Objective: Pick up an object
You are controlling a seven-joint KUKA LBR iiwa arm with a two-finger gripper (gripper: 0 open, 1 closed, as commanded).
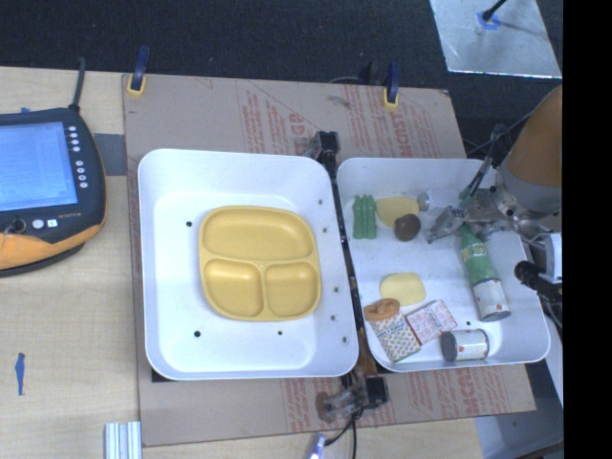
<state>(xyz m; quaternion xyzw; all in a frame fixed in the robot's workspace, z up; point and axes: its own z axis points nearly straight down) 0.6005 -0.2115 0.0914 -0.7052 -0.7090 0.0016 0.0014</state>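
1. Gripper (448,223): low over right bin (535,352), fingers' spread indiscernible (blurred metalwork).
2. Green bottle (475,268): lying just beside gripper.
3. Arm (534,156): cut off at frame edge.
4. Left bin (163,256): holds yellow tray (259,261); cardboard (239,113) beneath.

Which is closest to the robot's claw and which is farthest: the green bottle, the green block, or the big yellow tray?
From the gripper, in the camera view:
1. Green bottle, lying just below the gripper in the right bin.
2. Green block, at that bin's left edge.
3. Yellow tray, in the middle of the left bin, farthest away.
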